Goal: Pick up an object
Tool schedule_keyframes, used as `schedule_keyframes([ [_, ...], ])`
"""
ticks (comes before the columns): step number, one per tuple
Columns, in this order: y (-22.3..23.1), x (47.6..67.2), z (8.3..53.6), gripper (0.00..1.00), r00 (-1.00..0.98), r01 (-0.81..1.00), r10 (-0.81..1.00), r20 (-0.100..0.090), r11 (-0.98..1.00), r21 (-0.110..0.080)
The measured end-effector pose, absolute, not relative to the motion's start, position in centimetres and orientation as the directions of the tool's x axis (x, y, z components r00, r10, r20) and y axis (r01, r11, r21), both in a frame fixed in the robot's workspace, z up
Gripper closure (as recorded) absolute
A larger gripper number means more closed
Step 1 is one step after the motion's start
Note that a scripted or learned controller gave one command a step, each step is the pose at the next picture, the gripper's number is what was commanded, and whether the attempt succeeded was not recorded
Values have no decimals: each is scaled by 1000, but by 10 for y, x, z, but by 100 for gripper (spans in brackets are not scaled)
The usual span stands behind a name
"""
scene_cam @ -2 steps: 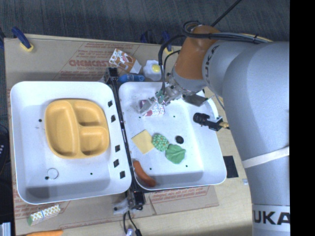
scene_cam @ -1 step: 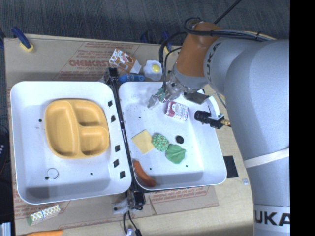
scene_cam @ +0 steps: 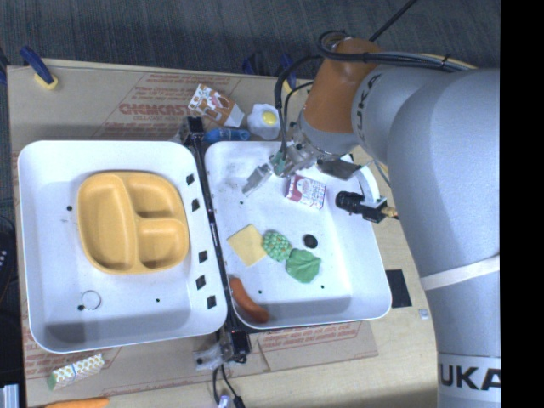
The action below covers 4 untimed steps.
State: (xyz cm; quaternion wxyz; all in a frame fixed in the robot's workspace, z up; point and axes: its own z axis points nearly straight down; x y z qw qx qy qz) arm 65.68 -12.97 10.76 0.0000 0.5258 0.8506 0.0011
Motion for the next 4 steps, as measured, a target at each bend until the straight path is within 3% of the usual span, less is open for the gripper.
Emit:
schedule_keyframes([
  [1, -173, 656, 97, 0, -553, 834, 834, -2, 553, 1],
  [2, -193, 628, 94, 0, -738, 675, 675, -3, 738, 1],
  [3, -163, 579, 92, 0, -857, 516, 516, 3, 857, -1],
  [4, -144, 606, 92, 0, -940, 342, 342, -1, 940, 0],
])
